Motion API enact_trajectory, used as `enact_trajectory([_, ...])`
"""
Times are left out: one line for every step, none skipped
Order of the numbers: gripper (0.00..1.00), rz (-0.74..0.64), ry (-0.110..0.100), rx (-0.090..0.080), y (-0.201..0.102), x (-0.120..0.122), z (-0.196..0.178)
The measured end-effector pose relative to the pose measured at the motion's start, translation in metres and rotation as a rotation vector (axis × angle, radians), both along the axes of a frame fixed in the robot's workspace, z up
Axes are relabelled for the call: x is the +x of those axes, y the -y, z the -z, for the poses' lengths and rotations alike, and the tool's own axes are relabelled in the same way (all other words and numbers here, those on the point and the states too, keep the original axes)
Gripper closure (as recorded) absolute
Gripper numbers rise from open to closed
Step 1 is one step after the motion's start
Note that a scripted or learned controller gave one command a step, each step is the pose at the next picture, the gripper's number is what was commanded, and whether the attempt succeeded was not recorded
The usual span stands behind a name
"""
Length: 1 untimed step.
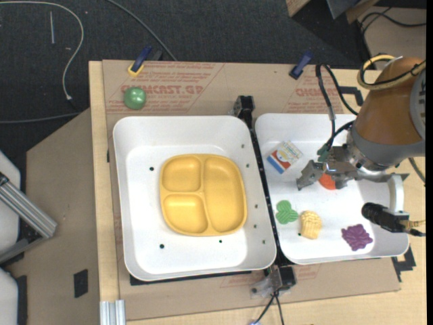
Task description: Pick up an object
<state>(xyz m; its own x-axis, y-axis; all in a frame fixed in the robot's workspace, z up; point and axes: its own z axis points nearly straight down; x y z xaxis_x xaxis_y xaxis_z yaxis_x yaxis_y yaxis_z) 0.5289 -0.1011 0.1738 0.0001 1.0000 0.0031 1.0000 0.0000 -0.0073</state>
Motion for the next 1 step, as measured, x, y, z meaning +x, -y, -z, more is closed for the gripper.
enact_trajectory([0.00,0.000,0.000,0.000,-0.0047,0.0040,0.0447])
